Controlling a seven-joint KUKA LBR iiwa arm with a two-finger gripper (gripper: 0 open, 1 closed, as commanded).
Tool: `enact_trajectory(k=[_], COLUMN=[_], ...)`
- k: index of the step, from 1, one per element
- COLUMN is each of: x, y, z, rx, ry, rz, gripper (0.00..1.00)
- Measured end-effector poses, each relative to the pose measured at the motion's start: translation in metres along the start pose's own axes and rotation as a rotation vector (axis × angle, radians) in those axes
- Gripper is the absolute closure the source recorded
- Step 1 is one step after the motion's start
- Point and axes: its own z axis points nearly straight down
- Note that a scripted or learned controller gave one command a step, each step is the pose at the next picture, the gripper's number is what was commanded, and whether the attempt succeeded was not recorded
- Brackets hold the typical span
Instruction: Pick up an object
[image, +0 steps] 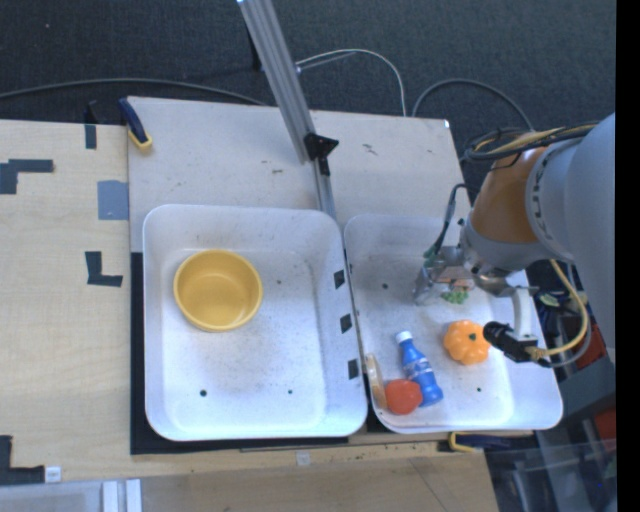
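Red ball (403, 397) and blue bottle (419, 367) lie at the right bin's (520, 405) near edge. Gripper (441, 285) hangs low over a small green thing (457, 294), probably to grasp it; I cannot tell its state.

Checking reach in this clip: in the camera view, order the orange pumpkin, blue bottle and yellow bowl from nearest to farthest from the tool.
From the tool:
1. Orange pumpkin, right bin, just below it.
2. Blue bottle, right bin, lower down.
3. Yellow bowl, left bin.

A round yellow plastic bowl (218, 290) is showing against a speckled white shallow bin (290, 240), an orange pumpkin-shaped toy (466, 341) and blue-and-white small bottle (418, 368) against another white bin (385, 245).
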Motion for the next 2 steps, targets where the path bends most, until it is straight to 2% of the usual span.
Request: enact_trajectory(k=[2], x=[0.001], y=[0.002], z=[-0.127], rx=[-0.006], ry=[-0.001], rz=[0.001], gripper=[1.0])
